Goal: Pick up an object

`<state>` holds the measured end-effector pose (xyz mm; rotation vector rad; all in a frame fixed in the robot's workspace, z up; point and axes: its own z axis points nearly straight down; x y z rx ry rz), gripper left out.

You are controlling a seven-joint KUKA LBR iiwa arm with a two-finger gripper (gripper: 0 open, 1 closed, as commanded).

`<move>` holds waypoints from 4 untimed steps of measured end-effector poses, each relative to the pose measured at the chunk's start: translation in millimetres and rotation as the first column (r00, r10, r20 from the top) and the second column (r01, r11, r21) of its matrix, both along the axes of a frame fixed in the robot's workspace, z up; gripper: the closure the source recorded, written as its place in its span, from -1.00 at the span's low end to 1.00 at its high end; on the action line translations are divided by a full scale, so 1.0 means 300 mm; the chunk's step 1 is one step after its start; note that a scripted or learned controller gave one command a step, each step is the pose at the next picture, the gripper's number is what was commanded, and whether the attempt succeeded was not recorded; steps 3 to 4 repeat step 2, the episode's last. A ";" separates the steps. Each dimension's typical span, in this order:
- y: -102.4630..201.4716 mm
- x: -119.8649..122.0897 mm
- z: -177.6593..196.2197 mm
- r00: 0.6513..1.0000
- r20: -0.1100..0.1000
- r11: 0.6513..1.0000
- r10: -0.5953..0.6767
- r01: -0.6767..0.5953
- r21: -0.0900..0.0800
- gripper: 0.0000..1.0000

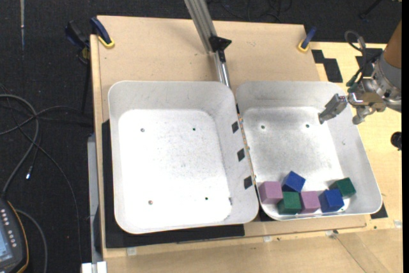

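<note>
Your end effector (348, 109) sits at the right side of the view, above the far right rim of the right bin (281, 102); its two fingers stand apart, one angled down and left over the bin's edge, the other further right, and nothing lies between them. The grey arm (390, 67) comes in from the right edge behind it. The things you could pick are all gathered in the near corner of that same bin, well apart from the end effector: a blue block (294, 181) at the back of the cluster, a pink block (270, 191) to its left, a green block (291, 202) just in front touching the pink one, a second pink block (311, 201) beside it, a second blue block (331, 200) further right, and a second green block (345, 187) at the right end near the bin wall. The left bin (172, 150) lies just beside the right one, their rims meeting along the middle. Both rest on the tan worktop (160, 51), which has clamps at its far corners, and a metal pole (195, 0) slants across from the top of the view down to the junction of the bins
</note>
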<state>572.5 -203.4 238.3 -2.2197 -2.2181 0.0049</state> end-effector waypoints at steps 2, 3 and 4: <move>0.170 -0.028 -0.255 1.000 -0.004 1.000 0.005 -0.005 0.003 -1.00; 0.170 -0.028 -0.255 1.000 -0.004 1.000 0.005 -0.005 0.003 -1.00; 0.170 -0.028 -0.255 1.000 -0.004 1.000 0.005 -0.005 0.003 -1.00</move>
